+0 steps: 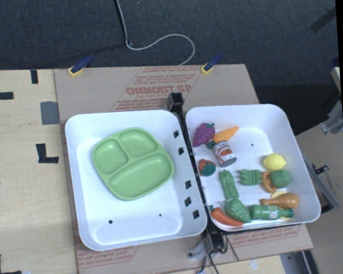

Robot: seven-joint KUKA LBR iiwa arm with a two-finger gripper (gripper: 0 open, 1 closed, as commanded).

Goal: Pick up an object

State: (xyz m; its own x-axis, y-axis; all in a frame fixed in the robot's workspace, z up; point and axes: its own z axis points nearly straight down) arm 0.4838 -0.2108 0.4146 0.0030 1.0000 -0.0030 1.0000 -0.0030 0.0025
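Two shallow white bins side by side on a cardboard-covered bench: left white bin (pixel 80 187), right white bin (pixel 290 132). In the left bin, a light green divided plastic plate (pixel 132 163), left of centre. In the right bin, all graspable toys: purple plastic grape bunch (pixel 203 133) at the far left corner, orange toy carrot (pixel 226 134) just beside it, small red-labelled can (pixel 224 152) near both. Yellow toy lemon (pixel 274 161) toward the right wall. Brown toy drumstick (pixel 283 201) and green toy bottle (pixel 270 212) along the near wall. Gripper opening and load: cannot tell.
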